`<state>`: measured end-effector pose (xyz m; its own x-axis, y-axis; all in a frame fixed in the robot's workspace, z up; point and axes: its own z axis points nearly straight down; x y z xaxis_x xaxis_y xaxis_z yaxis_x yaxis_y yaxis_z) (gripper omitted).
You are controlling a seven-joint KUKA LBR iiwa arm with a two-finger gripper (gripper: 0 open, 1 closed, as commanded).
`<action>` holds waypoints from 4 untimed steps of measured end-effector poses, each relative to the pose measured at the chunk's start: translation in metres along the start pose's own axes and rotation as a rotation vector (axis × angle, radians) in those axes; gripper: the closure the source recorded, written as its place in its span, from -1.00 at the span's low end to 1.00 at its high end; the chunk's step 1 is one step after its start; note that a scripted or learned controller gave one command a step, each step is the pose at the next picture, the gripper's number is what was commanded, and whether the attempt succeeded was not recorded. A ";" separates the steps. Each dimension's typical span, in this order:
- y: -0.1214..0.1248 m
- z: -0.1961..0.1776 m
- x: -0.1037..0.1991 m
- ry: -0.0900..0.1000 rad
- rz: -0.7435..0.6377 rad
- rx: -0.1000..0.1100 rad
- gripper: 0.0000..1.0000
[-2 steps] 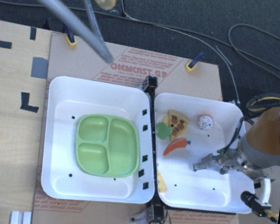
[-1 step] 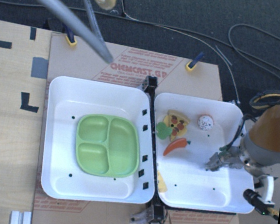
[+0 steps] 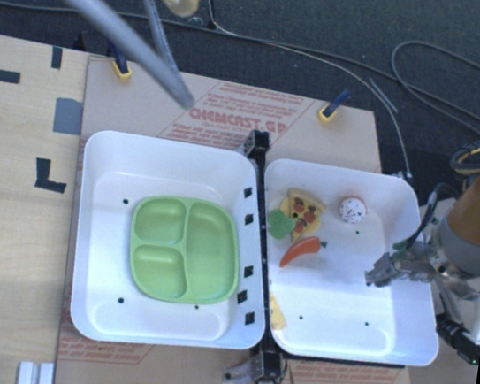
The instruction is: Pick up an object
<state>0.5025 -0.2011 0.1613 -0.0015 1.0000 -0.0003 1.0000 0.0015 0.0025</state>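
Note:
The right bin (image 3: 396, 344) holds a toy pizza slice (image 3: 302, 208), a green piece (image 3: 281, 225) beside it, an orange-red carrot-like piece (image 3: 301, 249) and a white speckled ball (image 3: 353, 210). A small yellow piece (image 3: 276, 313) lies by the bin's left wall near the front. My gripper (image 3: 383, 273) hangs low over the right part of this bin, apart from all of these; the ball is the closest, up and to its left. The grey arm with its orange band (image 3: 478, 213) comes in from the right edge.
The left bin (image 3: 99, 210) carries a green divided plate (image 3: 185, 248). A black divider (image 3: 256, 234) runs between the bins. Cardboard (image 3: 234, 110) lies under them, with yellow clamps (image 3: 121, 68) at the back and cables on the dark floor behind.

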 end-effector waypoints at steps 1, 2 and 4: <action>0.008 -0.060 -0.004 -0.002 0.000 -0.003 1.00; 0.007 -0.103 -0.008 -0.002 0.000 -0.001 1.00; 0.035 -0.109 0.104 0.002 -0.006 0.003 1.00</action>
<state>0.5371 -0.0974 0.2707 -0.0070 1.0000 0.0013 1.0000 0.0070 -0.0003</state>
